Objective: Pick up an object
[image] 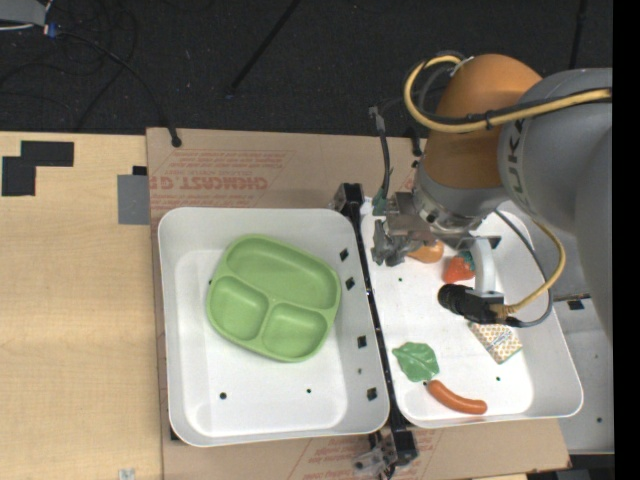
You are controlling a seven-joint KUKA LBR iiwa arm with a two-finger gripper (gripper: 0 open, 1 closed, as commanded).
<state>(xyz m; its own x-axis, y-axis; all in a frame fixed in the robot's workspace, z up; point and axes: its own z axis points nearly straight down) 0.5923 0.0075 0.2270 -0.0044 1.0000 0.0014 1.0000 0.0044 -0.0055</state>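
Gripper (392,248): I see it low in the right bin (560,393), beside an orange piece (428,253)
Jaws: I cannot tell
Left bin (190,388): green tray (272,296)

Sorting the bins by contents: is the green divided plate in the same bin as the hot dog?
No, the green divided plate lies in the left bin, the hot dog in the right bin.

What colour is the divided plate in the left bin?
Light green; the divided plate shows clearly in the camera view, lying in the left bin.

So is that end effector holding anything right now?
End effector: low over the right bin, near an orange object; grip cannot be told.
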